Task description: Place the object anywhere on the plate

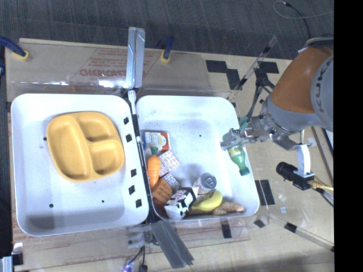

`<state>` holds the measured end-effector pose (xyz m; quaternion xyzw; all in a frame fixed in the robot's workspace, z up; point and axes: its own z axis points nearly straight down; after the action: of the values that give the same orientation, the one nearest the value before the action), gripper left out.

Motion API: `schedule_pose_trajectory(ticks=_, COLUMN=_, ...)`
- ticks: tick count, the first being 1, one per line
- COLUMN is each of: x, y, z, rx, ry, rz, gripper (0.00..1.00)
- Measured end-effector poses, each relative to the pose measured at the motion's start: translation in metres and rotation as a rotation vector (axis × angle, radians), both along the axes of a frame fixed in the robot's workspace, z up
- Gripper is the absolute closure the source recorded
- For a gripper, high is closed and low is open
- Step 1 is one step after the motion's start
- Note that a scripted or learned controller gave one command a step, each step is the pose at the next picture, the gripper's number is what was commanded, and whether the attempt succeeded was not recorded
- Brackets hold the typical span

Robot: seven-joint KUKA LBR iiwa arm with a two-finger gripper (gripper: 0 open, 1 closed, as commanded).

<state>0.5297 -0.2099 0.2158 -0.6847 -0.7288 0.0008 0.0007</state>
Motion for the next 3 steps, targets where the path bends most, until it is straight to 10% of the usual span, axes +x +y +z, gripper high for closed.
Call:
schedule_pose_trajectory(ticks=1, x=-0.034, y=0.065, z=-0.082, rx=0.001, ry=0.001, rz=-0.248, gripper=1.00)
schedule_pose_trajectory(ticks=2, x=-0.037, y=0.088, z=-0.101, rx=0.001, ry=0.002, rz=-0.217, gripper=1.00)
schedule_pose_trajectory(ticks=3, x=0.006, y=0.151, z=-0.025, rx=0.001, ry=0.001, rz=-0.030, gripper=1.00)
